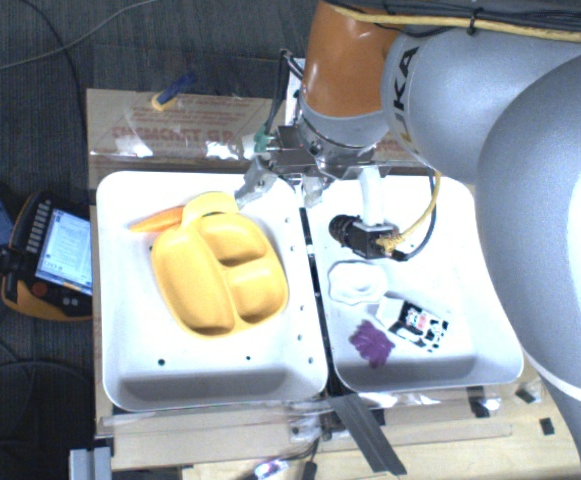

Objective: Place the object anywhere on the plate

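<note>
A yellow divided plate (220, 271) lies in the left bin (130, 368). An orange carrot-shaped piece (156, 219) and a small yellow piece (208, 204) rest against the plate's far-left edge. My gripper (282, 188) hangs over the ridge between the two bins near their back edge, just past the plate's far-right corner. Its fingers (253, 184) are spread open with nothing between them. In the right bin (490, 358) lie a white piece (355, 283), a purple piece (371, 341) and a black-and-white piece (416, 324).
A black cylinder with a yellow cable (358, 234) hangs over the back of the right bin, below the wrist. The large grey arm covers the right side. A handheld controller (50, 258) lies left of the bench.
</note>
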Motion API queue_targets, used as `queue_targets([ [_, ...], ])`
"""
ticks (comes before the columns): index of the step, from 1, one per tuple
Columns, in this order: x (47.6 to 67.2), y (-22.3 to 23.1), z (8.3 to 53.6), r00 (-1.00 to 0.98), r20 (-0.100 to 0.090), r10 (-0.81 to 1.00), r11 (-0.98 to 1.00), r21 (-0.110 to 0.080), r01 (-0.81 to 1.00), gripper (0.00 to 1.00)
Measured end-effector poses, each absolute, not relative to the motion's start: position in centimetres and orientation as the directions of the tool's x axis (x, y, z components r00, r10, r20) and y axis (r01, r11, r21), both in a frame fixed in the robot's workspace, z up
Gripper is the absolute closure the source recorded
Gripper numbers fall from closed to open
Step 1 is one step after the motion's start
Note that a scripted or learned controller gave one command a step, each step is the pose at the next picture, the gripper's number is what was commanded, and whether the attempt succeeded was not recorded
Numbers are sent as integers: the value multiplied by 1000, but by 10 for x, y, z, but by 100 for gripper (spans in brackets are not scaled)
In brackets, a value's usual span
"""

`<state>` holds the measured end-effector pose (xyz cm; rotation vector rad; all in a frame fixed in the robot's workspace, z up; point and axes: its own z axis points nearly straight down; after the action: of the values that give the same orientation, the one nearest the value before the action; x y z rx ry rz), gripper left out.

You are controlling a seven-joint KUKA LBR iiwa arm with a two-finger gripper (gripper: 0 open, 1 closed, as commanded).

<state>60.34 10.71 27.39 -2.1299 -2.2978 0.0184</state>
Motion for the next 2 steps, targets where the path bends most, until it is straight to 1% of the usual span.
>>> queue_targets([
  [1,604,108,279,-78,-2,997,78,-22,997,100],
  [2,584,162,272,-35,-1,999,35,-9,999,100],
])
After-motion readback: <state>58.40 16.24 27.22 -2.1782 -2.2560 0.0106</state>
